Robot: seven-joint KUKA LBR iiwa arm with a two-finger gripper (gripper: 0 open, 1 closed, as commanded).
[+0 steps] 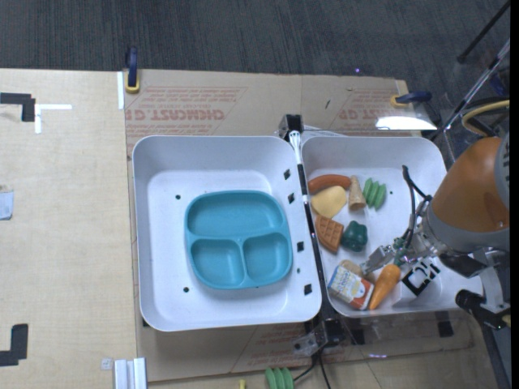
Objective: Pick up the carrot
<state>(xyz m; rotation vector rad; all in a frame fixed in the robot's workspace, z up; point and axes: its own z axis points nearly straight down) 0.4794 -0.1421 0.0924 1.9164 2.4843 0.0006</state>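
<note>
From above, the gripper (389,258) hangs low in the right bin (430,148), and whether it is open or closed cannot be told (it is small and partly hidden by the arm (474,197)). The carrot (384,286) lies just below it, tilted, seemingly touching it. A small carton (349,284) sits left of the carrot. Farther left, the other bin (154,217) holds a blue divided tray (239,239).
</note>
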